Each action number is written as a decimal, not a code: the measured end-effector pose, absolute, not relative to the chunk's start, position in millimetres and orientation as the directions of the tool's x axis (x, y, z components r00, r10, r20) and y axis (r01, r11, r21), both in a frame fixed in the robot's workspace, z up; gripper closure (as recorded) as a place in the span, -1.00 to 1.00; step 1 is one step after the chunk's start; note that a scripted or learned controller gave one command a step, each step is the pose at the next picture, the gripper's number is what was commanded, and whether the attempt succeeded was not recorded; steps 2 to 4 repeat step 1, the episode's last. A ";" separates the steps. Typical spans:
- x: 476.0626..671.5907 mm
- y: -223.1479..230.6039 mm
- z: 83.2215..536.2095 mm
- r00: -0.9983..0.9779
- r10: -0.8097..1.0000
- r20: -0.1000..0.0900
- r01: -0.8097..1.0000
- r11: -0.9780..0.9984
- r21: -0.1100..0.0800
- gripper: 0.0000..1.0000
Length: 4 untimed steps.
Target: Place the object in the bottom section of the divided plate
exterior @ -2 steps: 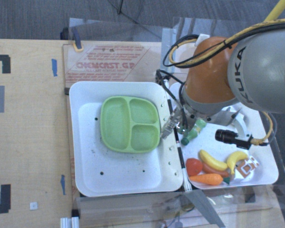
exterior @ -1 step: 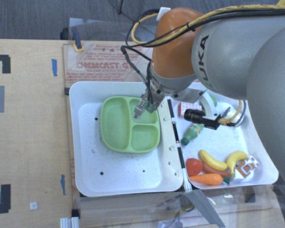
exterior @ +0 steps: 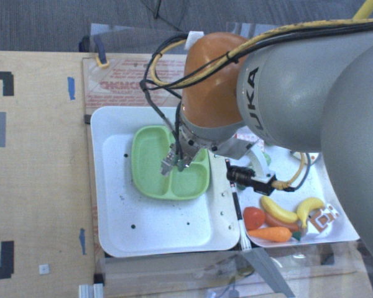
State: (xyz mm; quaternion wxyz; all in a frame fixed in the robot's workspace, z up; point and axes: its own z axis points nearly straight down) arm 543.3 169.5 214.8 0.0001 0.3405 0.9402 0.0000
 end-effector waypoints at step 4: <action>556.1 177.5 233.0 -0.724 0.690 -0.004 0.690 0.724 0.004 1.00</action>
